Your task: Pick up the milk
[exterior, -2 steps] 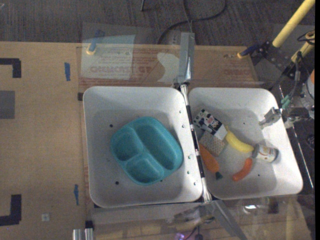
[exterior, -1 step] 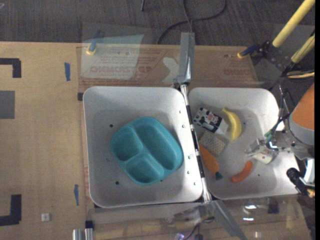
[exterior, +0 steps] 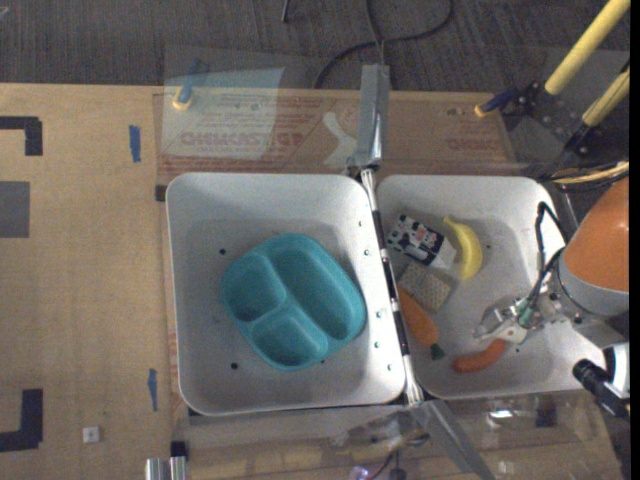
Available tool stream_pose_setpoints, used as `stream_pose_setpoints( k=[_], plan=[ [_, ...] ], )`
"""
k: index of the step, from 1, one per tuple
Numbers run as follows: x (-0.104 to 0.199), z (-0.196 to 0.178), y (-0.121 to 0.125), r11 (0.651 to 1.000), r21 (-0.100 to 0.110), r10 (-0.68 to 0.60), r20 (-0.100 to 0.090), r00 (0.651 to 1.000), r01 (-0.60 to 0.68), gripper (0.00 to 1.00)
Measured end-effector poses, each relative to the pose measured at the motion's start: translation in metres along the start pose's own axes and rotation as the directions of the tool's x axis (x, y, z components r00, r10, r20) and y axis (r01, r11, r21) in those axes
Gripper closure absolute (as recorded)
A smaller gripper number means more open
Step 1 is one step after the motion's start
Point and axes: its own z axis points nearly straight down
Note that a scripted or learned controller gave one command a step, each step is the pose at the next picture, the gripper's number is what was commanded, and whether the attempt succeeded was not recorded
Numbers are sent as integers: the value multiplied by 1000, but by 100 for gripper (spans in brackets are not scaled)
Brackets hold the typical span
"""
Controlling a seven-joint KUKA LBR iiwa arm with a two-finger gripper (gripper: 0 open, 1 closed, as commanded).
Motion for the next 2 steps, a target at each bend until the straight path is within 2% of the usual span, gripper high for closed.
stream_pose_setpoints(
  k=[1,2],
  plan=[
    [9,-31,8,994,9,-110,-6,994,111,0],
    [7,-40,8,994,5,-105,-4,994,105,100]
  ],
)
